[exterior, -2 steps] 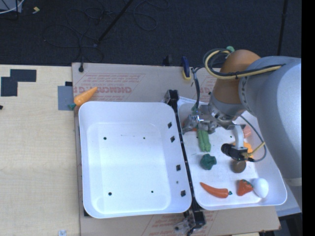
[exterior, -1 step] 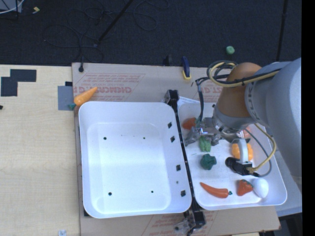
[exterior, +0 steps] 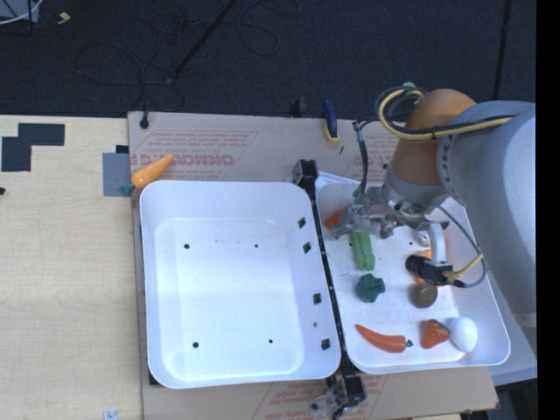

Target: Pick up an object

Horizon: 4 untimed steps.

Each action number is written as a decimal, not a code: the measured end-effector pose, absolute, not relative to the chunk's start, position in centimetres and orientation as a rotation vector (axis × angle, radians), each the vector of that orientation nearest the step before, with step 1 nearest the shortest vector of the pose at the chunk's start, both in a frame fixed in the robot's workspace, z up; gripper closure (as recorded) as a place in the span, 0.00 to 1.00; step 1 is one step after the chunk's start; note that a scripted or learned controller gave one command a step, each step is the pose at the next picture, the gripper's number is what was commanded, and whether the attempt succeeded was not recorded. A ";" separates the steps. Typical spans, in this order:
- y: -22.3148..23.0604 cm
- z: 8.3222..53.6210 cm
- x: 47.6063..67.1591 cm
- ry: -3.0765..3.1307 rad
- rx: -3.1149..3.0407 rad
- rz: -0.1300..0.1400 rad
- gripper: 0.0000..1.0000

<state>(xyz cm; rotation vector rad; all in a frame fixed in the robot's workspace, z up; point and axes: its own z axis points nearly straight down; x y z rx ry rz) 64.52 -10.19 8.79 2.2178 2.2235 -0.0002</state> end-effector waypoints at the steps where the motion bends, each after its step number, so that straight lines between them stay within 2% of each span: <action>1: -13.4 8.7 60.7 2.221 2.227 -0.007 0.00; 2: -8.0 8.8 64.5 2.228 2.217 0.001 0.00; 3: -8.3 9.7 64.3 2.228 2.222 -0.005 1.00; 4: -10.1 8.7 64.3 2.223 2.225 -0.006 1.00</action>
